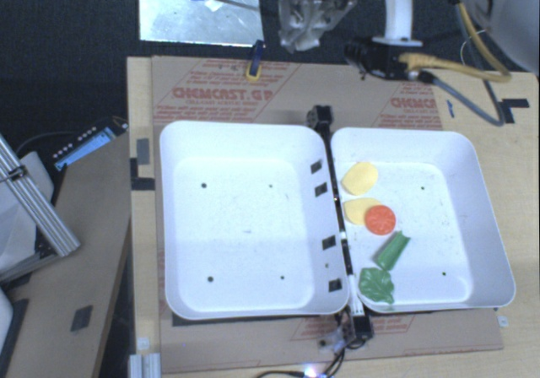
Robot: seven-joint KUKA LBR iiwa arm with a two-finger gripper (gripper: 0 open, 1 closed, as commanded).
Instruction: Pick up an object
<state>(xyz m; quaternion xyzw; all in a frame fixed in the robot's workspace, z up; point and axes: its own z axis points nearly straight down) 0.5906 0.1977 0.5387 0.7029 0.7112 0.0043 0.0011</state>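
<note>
Above bins, top edge: gripper (pixel 308 26) partly cut off, blurred; fingers' state cannot be told, nothing visibly held.

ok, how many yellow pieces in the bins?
2, both in the right bin near its left wall: upper yellow piece lies alone; lower yellow piece is partly covered by the orange disc. Others could hide under the green pieces; cannot tell.

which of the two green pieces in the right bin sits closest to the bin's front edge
The crumpled green piece at the front left corner of the right bin. The other, a slim green block, lies farther back, just below the orange disc.
</note>
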